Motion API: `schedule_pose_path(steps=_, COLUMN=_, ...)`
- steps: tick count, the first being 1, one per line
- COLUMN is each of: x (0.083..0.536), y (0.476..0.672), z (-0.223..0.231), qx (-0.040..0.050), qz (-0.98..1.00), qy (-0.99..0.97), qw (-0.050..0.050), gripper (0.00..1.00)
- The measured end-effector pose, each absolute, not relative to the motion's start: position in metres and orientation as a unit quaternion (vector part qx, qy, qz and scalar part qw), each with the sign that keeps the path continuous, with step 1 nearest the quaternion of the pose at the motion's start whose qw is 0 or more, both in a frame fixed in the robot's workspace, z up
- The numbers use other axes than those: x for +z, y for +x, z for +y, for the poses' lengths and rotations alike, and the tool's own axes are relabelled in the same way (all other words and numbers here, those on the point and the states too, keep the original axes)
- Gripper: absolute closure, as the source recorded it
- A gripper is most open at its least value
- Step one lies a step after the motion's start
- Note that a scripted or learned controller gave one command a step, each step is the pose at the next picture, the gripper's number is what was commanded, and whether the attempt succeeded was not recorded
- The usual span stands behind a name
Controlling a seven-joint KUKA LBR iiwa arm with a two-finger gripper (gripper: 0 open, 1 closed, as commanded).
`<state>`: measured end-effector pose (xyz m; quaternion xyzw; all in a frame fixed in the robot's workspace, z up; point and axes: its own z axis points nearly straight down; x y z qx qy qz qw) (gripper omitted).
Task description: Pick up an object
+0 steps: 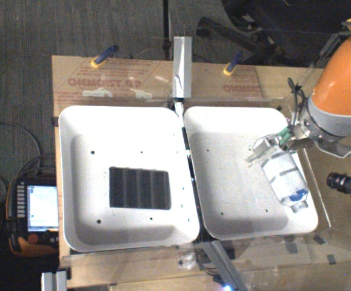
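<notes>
The clear plastic bottle [286, 180] is lying in the right bin [223, 162] near its right wall, with the gripper [271, 144] hovering at its upper end, whether clamping or apart I cannot tell, so the lifting is looking not yet done

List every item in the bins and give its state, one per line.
Plastic bottle: lying on its side in the right bin, blue cap end toward the near right corner.
Dark ribbed tray: lying flat in the left bin.
Gripper: over the right bin, at the bottle's upper end.
Left bin: holds the tray.
Right bin: holds the bottle.
</notes>
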<state>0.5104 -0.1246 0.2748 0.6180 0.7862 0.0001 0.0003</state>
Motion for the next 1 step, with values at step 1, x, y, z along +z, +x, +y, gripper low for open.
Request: schedule_pose_path(steps=1, x=0.1954, y=0.4852, z=-0.0731, qx=-0.0005, qz=0.794, qy=0.608, qw=-0.001, gripper=0.0)
